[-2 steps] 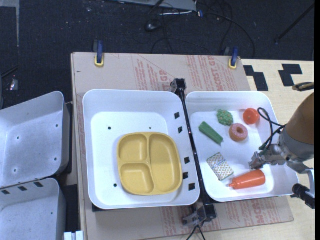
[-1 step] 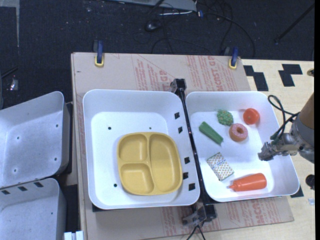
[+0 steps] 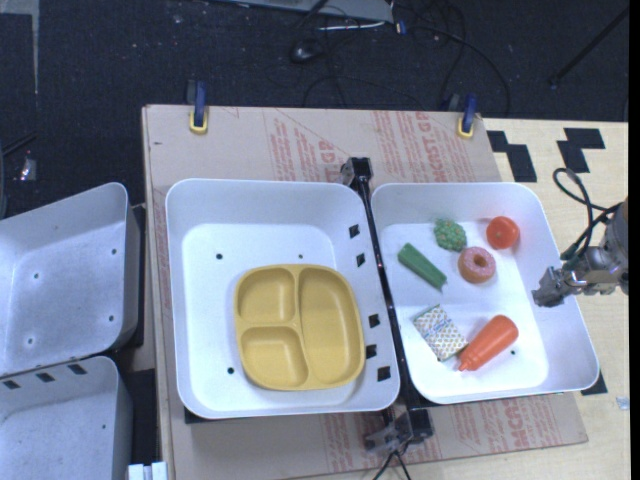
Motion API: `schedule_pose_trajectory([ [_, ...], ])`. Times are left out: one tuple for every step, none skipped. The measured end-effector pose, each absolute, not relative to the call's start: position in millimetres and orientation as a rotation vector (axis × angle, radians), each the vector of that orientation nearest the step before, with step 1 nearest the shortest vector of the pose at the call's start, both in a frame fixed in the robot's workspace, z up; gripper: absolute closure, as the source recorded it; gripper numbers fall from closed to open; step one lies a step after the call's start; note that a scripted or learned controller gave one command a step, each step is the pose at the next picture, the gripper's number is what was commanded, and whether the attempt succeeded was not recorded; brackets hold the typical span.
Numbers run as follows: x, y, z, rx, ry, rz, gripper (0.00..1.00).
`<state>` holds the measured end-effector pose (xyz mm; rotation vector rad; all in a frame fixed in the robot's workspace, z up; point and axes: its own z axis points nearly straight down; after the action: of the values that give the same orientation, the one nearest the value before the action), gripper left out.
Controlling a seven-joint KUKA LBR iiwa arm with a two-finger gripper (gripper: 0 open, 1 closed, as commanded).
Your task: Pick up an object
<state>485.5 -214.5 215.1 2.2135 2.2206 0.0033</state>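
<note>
— Right, what do you have on the bench, biggest first?

— Broadly, you have a board [image 3: 260, 148] of brown printed cardboard, held at its far edge by two yellow clamps [image 3: 199, 118]. On it sit two shallow white bins with rounded corners, side by side and touching along a dark seam. The left bin [image 3: 200, 218] carries a yellow plastic tray [image 3: 298, 326], smooth, with rounded corners and three compartments.

— And the things you could pick?

— They all lie in the right bin [image 3: 520, 218]. Nearest you in that bin is an orange carrot [image 3: 490, 342], tapered and glossy, lying at a slant. Just to its left, close but apart as far as you can see, is a flat square packet [image 3: 440, 331] with a speckled pattern. Behind them lies a long green pod [image 3: 421, 265], and beside that a pink ring doughnut [image 3: 477, 264]. At the back stand a knobbly green broccoli [image 3: 450, 234] and a round red tomato [image 3: 503, 232], near each other but not touching.

— Where is the gripper?

— You see the grey arm [image 3: 600, 263] at the right edge, and the gripper [image 3: 552, 290], dark and small, at the right bin's right wall. It is well apart from the doughnut and near the carrot's thick end without touching it. Whether it is spread or closed you cannot tell; it is too small and dark
</note>
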Motion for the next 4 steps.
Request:
schedule_pose_trajectory([
  [482.2, -160.1, 208.2, 2.215, 2.232, 0.001, 1.0],
  [481.0, -115.6, 213.8, 2.215, 2.231, 0.001, 1.0],
  [478.8, -57.1, 208.6, 2.214, 2.233, 0.001, 1.0],
  [485.2, -4.0, 202.2, 2.214, 2.233, 0.001, 1.0],
])
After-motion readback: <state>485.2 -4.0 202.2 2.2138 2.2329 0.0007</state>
